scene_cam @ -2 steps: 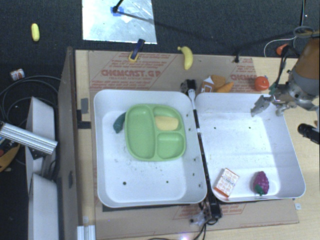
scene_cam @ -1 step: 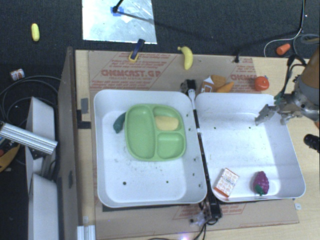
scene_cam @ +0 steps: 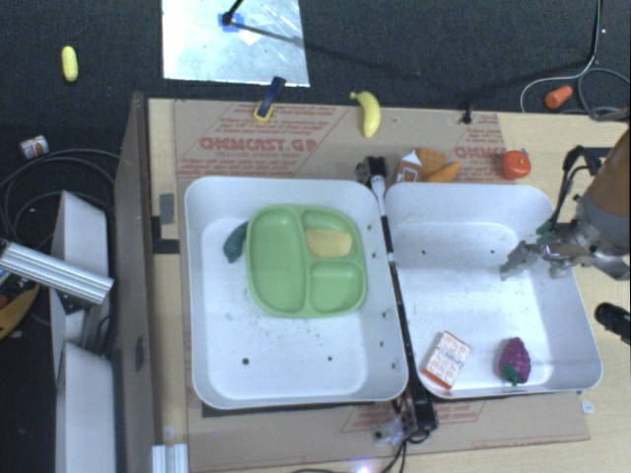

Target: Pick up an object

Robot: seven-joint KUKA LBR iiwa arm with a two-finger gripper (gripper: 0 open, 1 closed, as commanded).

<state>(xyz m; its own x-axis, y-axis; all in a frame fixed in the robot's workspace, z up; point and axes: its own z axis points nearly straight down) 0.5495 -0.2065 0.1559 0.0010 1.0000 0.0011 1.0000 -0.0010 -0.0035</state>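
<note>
bins (scene_cam: 296,387): smooth white plastic | divided plate (scene_cam: 286,264): matt green plastic | bench board (scene_cam: 296,131): printed cardboard

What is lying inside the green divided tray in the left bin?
A yellow object lies in the upper right compartment of the green divided tray; the other compartments look bare. Whatever is under the tray is covered.
</note>
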